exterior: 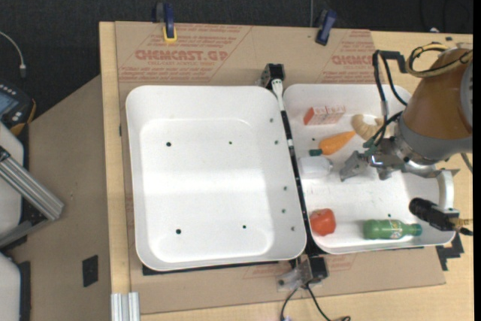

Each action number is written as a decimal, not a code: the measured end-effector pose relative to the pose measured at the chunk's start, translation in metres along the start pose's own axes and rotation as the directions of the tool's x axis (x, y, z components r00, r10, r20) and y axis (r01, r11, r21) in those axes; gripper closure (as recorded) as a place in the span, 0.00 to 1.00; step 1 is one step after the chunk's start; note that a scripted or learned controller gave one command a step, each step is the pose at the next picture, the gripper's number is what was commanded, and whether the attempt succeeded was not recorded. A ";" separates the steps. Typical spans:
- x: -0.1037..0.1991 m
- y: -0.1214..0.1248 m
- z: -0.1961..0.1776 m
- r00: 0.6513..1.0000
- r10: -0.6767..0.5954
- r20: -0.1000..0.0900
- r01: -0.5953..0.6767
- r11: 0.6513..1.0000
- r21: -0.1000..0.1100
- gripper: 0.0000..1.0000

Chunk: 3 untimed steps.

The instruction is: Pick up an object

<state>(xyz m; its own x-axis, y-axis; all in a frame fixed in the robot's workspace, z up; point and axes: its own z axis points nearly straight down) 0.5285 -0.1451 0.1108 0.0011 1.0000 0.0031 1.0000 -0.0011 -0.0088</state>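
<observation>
The arm (440,113) reaches in from the right and hangs over the right bin (342,237). Its gripper (352,164) is low in the middle of that bin, pointing left. The picture is too small to show if the gripper is open or closed, and nothing can be seen held in it. A carrot (335,142) lies just above the gripper, very near it. A small red and white box (324,115) sits higher up, near the top of the bin. A pale lump (365,125) lies to the right of the box, partly under the arm. A red tomato (323,221) rests near the bottom left of the bin. A green bottle (391,229) lies on its side along the bottom edge, to the right of the tomato. The left bin (150,131) sits right beside the right bin. Both bins rest on a brown board (225,49).
</observation>
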 end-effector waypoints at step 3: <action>-0.050 0.049 -0.071 1.000 -0.005 0.007 0.005 1.000 -0.017 0.00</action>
<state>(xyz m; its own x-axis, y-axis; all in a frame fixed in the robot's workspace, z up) 0.5782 -0.1958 0.1808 -0.0038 1.0000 -0.0035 1.0000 0.0038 0.0082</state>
